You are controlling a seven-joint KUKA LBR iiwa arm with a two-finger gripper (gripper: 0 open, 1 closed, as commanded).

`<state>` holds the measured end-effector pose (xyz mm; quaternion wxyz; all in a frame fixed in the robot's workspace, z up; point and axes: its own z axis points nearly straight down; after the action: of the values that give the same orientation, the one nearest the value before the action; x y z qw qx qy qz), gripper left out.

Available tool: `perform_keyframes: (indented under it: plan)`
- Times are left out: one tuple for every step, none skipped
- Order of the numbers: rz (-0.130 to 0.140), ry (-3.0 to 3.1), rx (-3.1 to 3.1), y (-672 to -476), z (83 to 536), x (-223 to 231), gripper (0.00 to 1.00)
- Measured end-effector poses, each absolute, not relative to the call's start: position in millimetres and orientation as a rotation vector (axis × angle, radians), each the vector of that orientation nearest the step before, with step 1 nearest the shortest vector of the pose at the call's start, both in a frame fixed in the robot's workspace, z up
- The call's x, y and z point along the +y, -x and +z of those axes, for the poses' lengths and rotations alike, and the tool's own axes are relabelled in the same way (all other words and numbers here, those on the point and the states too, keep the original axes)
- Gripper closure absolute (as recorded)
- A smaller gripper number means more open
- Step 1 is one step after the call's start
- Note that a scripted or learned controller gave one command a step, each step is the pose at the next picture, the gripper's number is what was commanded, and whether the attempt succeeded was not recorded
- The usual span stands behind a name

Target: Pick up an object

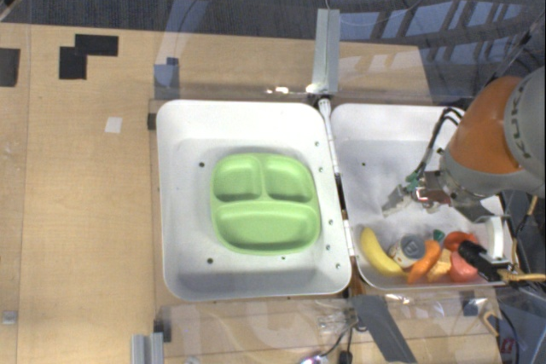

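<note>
My gripper point(403, 199) hangs over the middle of the right bin point(375, 141), reaching in from the right below the orange wrist band. Nothing shows between its tips. Just below it, along the bin's front wall, lie a yellow banana point(378, 251), a small grey round object point(409, 249), an orange carrot-like piece point(424, 262) and a red piece point(461, 268). The gripper sits a little above and apart from the banana and the grey object.
The left bin point(183, 183) holds a green divided plate point(264, 202) at its centre. A ridge point(334, 183) separates the two bins. The arm's body covers the right bin's right side. A metal post point(327, 47) stands behind the bins.
</note>
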<state>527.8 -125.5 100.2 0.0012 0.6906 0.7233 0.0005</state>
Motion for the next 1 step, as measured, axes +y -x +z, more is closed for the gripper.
perform_keyframes:
  plan:
    - [0.003,-2.155,2.282,-487.7,124.2,-138.9,0.0]
